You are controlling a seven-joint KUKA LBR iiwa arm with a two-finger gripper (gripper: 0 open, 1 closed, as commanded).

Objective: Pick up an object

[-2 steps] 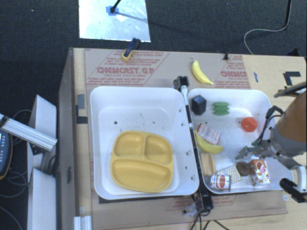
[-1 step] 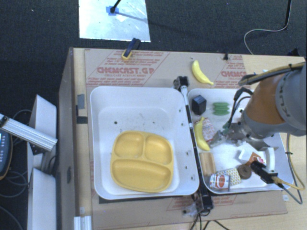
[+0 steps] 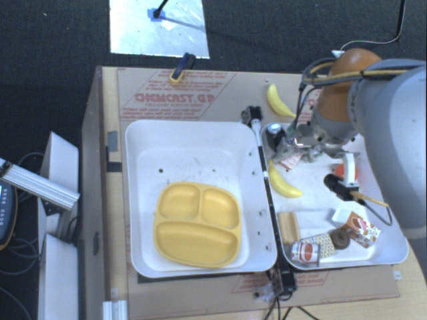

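My pincer [image 3: 299, 145] hung low over the far left part of the right-hand shallow white bin [image 3: 393, 249], just beside a small pink-and-white packet [image 3: 289, 160] and a dark round can [image 3: 273, 131]. I could not tell how my pincer stood, for the wrist hid it.

The nearest likely thing was the curved yellow plastic banana [image 3: 284, 184], lying on the bin floor close to the divider, just below the packet. I judged it light, stiff and rather slick, so the grip belonged across its thick middle, not at the tapering ends, where it might squirt out.

A second yellow banana [image 3: 279, 101] lay on the cardboard beyond the bin. The left-hand bin [image 3: 143, 139] held a yellow compartment tray [image 3: 197, 224], too broad and flat for me, I thought.
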